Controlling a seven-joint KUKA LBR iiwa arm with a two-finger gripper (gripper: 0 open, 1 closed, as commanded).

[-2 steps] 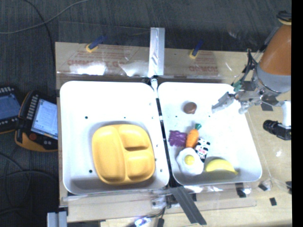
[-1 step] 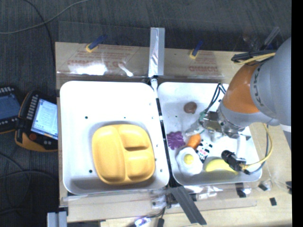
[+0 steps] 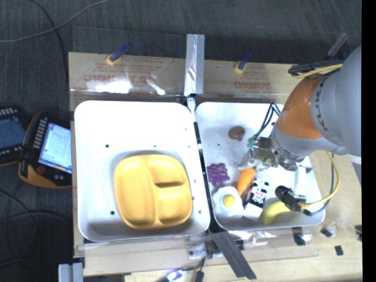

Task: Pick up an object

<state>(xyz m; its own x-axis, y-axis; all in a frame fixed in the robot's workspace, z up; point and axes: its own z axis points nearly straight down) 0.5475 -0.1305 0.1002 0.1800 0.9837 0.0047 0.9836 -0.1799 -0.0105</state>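
Camera view. Two shallow white bins sit side by side on the bench. The left bin holds one yellow divided tray, lying flat toward the bin's near side.

The right bin holds the loose objects. A small brown piece lies toward the far side, apart from the others. A purple grape cluster lies near the bin's left wall. Just near of it, a fried egg toy rests in the near-left corner. An orange carrot lies tilted just right of the grapes and touches or nearly touches the egg. A small black-and-white box sits beside the carrot's near end. A yellow-green fruit lies at the near wall, partly covered by a black fitting and cable.

The arm enters from the right, its orange band above the wrist. The gripper is low over the right bin, just right of and far of the carrot. No object is visible between its fingers; whether the pincer is open or closed cannot be determined from this angle.
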